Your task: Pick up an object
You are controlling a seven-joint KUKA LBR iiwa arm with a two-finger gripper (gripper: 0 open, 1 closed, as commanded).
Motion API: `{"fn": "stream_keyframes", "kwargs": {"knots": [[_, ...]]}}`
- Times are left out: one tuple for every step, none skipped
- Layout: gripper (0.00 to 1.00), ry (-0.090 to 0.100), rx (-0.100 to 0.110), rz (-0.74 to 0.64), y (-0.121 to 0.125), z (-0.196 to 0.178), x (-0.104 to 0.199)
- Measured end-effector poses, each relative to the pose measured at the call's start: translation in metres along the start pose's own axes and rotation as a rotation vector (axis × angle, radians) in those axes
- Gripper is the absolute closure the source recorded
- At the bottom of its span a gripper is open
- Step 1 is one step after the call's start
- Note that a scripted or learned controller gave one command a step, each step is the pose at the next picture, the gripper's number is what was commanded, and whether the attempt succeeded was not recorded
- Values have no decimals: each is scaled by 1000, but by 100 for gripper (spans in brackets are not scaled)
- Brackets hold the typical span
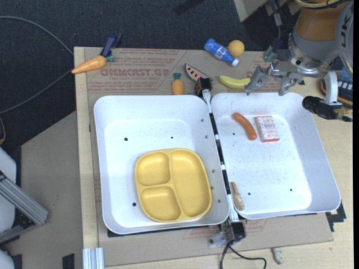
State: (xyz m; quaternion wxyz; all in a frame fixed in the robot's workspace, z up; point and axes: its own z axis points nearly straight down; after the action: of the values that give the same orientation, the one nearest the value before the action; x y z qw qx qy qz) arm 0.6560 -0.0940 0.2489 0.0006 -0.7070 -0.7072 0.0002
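In the right bin (314, 172) lie a sausage (244, 125) and a small pink-and-white box (267, 128), side by side near the far wall. A thin tan stick (236, 196) rests against that bin's left wall near the front. My gripper (273, 83) hangs over the bin's far rim, above and behind the box, open with nothing between its fingers.
A yellow divided plate (171, 184) sits in the left bin (112, 150). Behind the bins on the board lie a banana (234, 82), blue bottle (220, 51), orange ball (236, 47), watermelon slice (194, 72), small orange toy (178, 86) and carrot (90, 65).
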Motion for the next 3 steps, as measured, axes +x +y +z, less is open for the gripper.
{"fn": "stream_keyframes", "kwargs": {"knots": [[0, 0, 1, 1, -28, 65, 17], [0, 0, 2, 2, -34, 104, -40], [0, -3, -8, 0, -9, 159, -23]]}}
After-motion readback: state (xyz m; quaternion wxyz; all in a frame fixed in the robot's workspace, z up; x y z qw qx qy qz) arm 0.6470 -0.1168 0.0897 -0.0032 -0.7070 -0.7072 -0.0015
